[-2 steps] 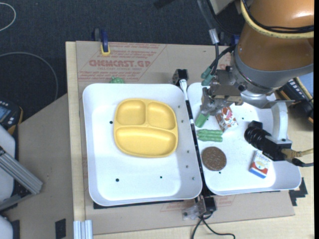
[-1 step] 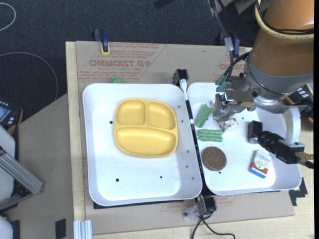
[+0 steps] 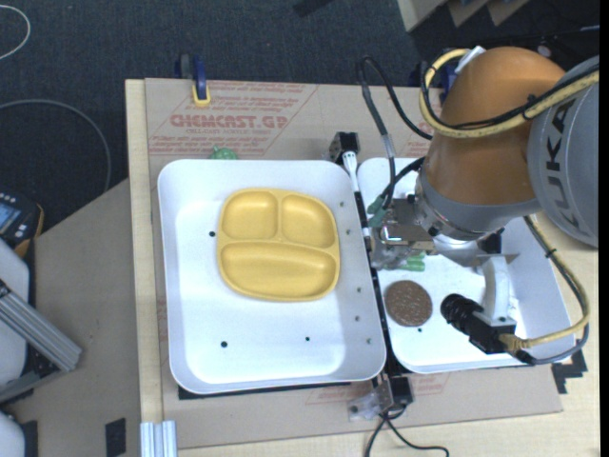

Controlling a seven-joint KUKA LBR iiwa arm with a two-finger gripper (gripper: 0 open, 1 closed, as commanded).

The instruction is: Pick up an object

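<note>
We locate 1 brown disc (image 3: 408, 304) flat in the right bin (image 3: 447, 355), just below the hand (image 3: 395, 241). We cannot tell the hand's state. We judge the disc thin, stiff, light; grip its rim.

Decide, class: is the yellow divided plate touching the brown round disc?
Apart. The camera view shows the yellow divided plate in the left bin and the brown round disc in the right bin, with both bin rims between them.

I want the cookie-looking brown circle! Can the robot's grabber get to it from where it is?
Probably yes. The gripper hangs in the right bin, just above the brown disc, and nothing lies between them.
</note>
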